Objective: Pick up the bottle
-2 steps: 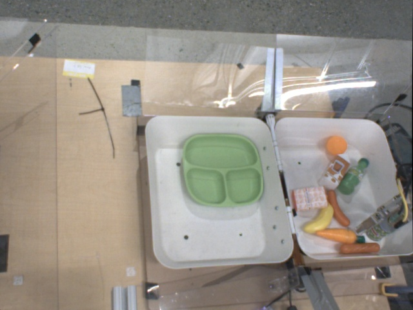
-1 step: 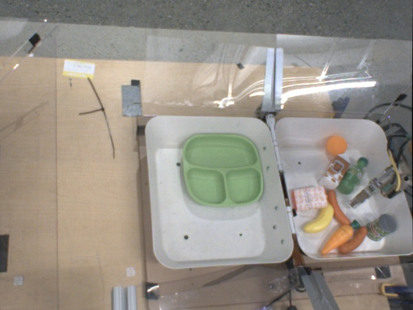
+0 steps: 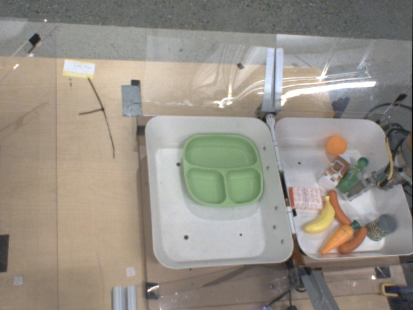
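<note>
Noted green bottle (image 3: 352, 178) just left of gripper (image 3: 382, 182), lying aslant, cap toward upper right; cannot tell gripper's opening.

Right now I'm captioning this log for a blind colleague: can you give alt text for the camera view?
Two white bins sit side by side; the right bin holds a green bottle, an orange, a banana and carrots. The left bin holds a green divided plate.
</note>
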`<move>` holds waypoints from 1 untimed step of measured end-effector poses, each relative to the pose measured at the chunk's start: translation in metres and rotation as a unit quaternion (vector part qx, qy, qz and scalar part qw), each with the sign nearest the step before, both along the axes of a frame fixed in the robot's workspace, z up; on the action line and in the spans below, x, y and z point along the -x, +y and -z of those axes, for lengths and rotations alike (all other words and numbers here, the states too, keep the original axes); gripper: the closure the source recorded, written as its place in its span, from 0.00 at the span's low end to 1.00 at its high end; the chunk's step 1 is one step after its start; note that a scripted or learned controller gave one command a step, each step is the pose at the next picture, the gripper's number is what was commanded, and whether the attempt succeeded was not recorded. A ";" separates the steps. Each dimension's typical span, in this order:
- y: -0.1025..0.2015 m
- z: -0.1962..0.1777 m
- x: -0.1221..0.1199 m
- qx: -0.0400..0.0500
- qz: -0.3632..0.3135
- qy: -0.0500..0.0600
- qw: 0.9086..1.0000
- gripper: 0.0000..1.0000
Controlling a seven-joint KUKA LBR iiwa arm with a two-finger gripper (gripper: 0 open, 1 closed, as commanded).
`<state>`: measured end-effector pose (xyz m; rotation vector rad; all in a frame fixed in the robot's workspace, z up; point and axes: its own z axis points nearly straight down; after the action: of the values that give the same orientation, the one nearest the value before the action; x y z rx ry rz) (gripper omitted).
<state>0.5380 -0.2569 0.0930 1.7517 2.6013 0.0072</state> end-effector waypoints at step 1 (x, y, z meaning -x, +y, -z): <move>0.003 0.000 -0.029 -0.003 0.076 0.002 0.997 0.00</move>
<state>0.5670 -0.2535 0.0925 1.9487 2.4647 0.0112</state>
